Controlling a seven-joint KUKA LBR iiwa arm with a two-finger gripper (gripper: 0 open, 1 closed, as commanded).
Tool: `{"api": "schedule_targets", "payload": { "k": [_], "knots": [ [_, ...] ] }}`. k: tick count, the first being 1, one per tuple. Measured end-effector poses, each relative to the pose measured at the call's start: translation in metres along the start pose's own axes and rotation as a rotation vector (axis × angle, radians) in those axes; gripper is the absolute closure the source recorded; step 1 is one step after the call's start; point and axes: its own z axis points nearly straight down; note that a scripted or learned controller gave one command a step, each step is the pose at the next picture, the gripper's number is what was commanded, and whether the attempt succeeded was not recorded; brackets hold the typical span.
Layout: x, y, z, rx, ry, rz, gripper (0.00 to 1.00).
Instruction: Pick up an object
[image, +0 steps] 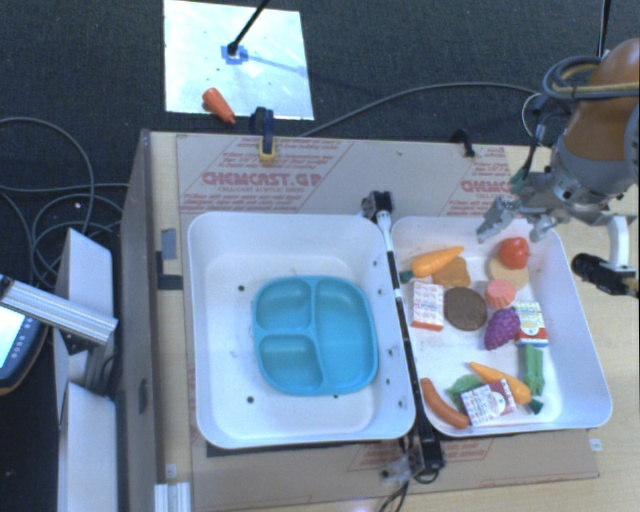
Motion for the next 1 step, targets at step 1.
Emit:
{"api": "schedule_targets", "payload": {
  "k": [1],
  "knots": [
    [0.0591,0.0271,0.0664,0.001,0.002,-0.002,0.00]
  ]
}}
